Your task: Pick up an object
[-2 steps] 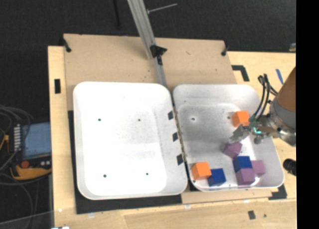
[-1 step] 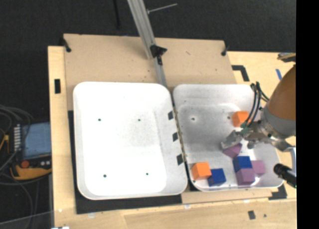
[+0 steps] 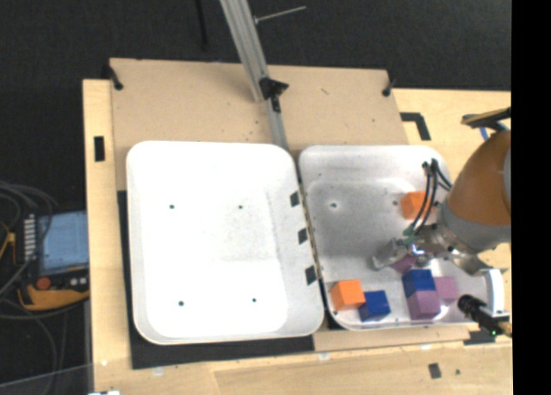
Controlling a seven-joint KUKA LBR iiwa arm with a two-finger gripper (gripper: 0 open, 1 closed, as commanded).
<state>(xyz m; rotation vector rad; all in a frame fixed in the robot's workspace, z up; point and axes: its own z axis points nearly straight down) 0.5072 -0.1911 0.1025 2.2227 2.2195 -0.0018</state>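
Observation:
My gripper (image 3: 398,259) hangs low in the right bin (image 3: 344,187), near its front right part. Just in front of it lie a blue block (image 3: 418,281), a purple block (image 3: 424,303) and a pink block (image 3: 447,288), packed close together. Further left along the front wall sit an orange block (image 3: 349,293) and a smaller blue block (image 3: 375,305). Another orange block (image 3: 414,205) lies behind the gripper, partly hidden by the arm's cables. Whether anything sits between the fingers is not visible.
The left bin (image 3: 215,238) stands beside the right one. A metal pole (image 3: 245,32) slants up from the back of the bench. The arm's orange band (image 3: 482,187) looms over the right bin's right edge.

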